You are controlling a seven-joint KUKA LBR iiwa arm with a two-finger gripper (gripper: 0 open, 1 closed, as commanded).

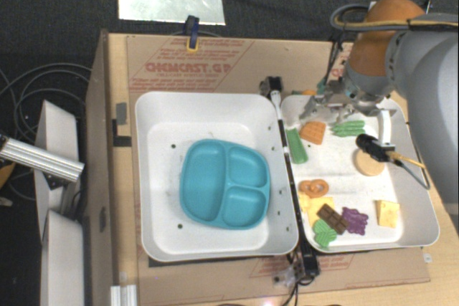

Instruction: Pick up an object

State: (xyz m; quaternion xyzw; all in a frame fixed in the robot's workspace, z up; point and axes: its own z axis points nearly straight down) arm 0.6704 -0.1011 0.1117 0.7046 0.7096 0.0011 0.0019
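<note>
My gripper [331, 108] hangs low over the back of the right bin [423, 226]. Just in front of it lie an orange wedge [313, 131] and a green pea pod [348, 128]. A long green piece [296, 145] lies along the bin's left wall. Further forward are a tan disc [369, 167], an orange ring [313, 188], a yellow slab [310, 206], a brown chocolate bar [332, 217], purple grapes [355, 220], a green leafy piece [324, 233] and a cheese wedge [387, 213]. Nothing appears lifted off the bin floor.
The left bin [154, 154] holds a blue divided plate [224, 183]. A ridge [285, 168] separates the two bins. The grey arm [423, 75] covers the right bin's back right corner. Both bins rest on a cardboard sheet [193, 64].
</note>
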